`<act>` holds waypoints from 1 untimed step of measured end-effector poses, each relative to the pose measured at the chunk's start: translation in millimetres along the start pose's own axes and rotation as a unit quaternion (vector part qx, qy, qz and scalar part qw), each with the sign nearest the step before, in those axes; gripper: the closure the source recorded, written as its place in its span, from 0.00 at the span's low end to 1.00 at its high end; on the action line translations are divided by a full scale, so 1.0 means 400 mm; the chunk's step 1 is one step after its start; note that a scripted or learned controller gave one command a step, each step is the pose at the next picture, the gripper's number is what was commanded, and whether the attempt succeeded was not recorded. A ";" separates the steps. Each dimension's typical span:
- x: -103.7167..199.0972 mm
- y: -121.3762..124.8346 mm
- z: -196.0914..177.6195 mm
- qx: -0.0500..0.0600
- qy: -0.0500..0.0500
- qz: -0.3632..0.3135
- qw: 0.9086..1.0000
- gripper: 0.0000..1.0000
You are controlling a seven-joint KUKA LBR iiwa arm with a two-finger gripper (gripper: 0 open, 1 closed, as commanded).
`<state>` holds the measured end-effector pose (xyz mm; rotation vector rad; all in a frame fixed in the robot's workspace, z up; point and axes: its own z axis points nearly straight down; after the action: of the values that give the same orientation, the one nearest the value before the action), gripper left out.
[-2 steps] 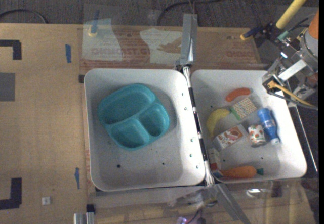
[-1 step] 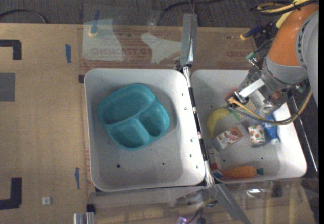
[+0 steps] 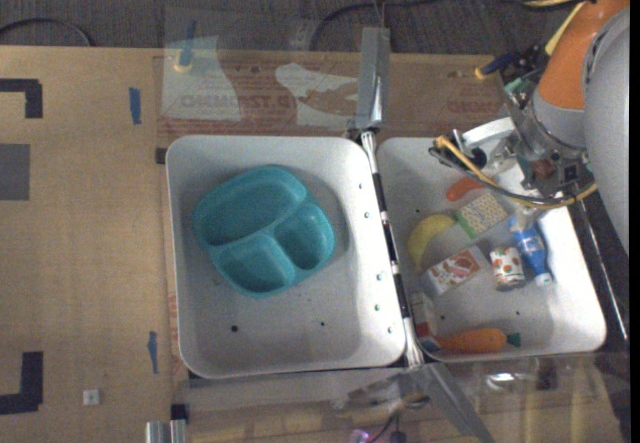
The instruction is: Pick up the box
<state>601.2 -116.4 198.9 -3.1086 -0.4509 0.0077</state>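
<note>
Camera view, my read: carrot (image 3: pixel 473 340) at right bin (image 3: pixel 590 331) near edge; box (image 3: pixel 455 270) mid-bin beside lemon (image 3: pixel 432 235); gripper (image 3: pixel 545 171) over far right corner, grip state cannot tell. Teal tray (image 3: pixel 263 229) in left bin (image 3: pixel 200 341).

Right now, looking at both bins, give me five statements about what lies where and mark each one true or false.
1. The teal divided plate lies in the left bin. True.
2. The box lies in the left bin beside the plate. False: it is in the right bin, just right of the yellow lemon-like item.
3. An orange carrot lies near the right bin's front edge. True.
4. The gripper is down over the teal plate. False: it is at the right bin's far right side.
5. The small can stands between the box and the blue bottle. True.
</note>
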 end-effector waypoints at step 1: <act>-0.004 -0.038 0.183 0.002 -0.001 0.040 0.999 0.00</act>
<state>594.9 -102.2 125.9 -3.1210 -0.3270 0.0127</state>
